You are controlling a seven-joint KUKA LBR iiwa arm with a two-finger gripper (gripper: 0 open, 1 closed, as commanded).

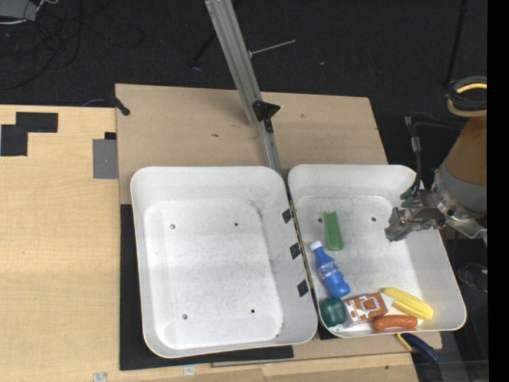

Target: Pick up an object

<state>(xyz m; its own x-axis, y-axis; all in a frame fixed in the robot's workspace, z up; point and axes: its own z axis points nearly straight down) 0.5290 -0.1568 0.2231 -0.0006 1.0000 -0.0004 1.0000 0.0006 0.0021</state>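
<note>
The right bin [374, 177] holds a green block [332, 231] near its middle and a blue bottle [328, 270] lying along its left wall. At its near edge sit a dark green round piece [333, 312], an orange-and-white packet [365, 305], a yellow corn cob [407, 302] and a red sausage [394, 322]. My gripper [399, 228] hangs over the right side of this bin, right of the green block, with nothing seen between its fingers. The orange-banded arm [469, 157] comes in from the right.
The left bin [207, 261] lies beside the right one, with black clips [293, 249] along the shared wall. A slanted metal rail [238, 70] rises behind the bins. Light wooden bench surface [56, 245] spreads to the left.
</note>
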